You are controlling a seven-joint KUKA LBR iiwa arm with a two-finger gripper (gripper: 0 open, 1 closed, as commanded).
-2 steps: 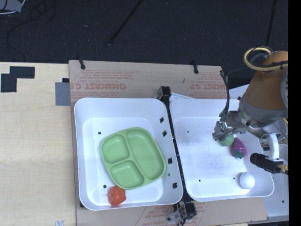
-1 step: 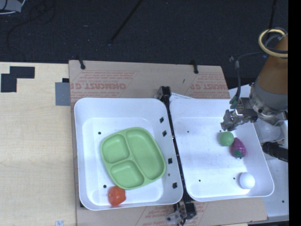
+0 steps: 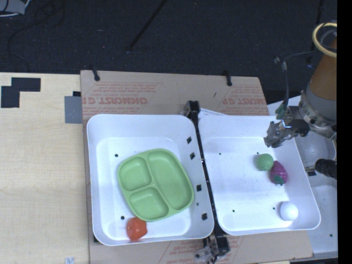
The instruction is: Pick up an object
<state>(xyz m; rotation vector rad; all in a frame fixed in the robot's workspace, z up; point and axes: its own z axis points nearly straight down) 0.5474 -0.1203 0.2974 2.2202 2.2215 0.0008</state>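
Observation:
In the right bin point(image 3: 242, 202) lie three small objects: a green ball point(image 3: 264, 161), a purple berry-like toy point(image 3: 279, 172) touching it, and a white ball point(image 3: 288, 210) near the front right corner. My gripper point(image 3: 273, 136) hovers over the bin's right rear part, just above and slightly right of the green ball. Nothing shows between its fingers. The left bin point(image 3: 104, 147) holds a green divided plate point(image 3: 156, 184) and an orange-red object point(image 3: 136, 229) at its front edge.
A black divider point(image 3: 201, 172) runs between the two bins. Cardboard point(image 3: 165, 95) lies under and behind them. The arm's grey body and orange band point(image 3: 324, 81) stand at the right rear. The middle of the right bin is bare white floor.

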